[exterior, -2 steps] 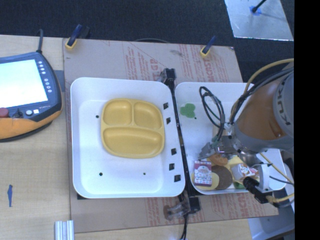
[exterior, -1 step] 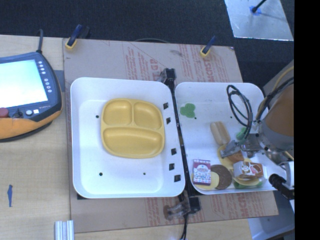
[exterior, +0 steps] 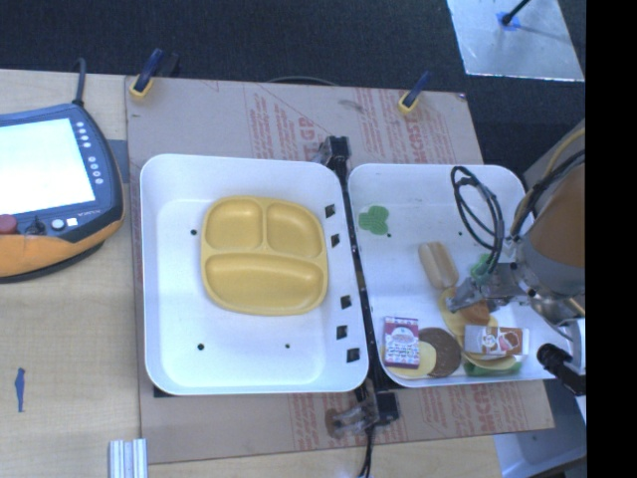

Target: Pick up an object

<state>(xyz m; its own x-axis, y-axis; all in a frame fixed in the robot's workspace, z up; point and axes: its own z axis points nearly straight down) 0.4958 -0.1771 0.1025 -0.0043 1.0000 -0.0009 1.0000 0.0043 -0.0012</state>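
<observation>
- Two shallow white bins sit side by side on the bench: the left white bin [exterior: 169,267] carries one yellow plastic tray with three compartments [exterior: 265,255], and the right white bin [exterior: 398,182] carries all the small loose things.
- One grey arm with an orange band [exterior: 557,232] reaches over the right bin's right side, and its gripper [exterior: 476,295] hangs low among the clutter; how it is set cannot be judged at this slant.
- Nearest target, in my judgement, is the tan cylindrical block [exterior: 437,264], lying just left of and slightly above the gripper, its long axis running from upper left to lower right.
- Counted in the right bin: one tan block, one small green flat shape [exterior: 374,219], one red-and-white small carton [exterior: 401,343], one dark brown round disc [exterior: 441,352], and one white-and-brown packet [exterior: 495,342] on a yellow-green piece.
- Nothing can be seen held.
</observation>
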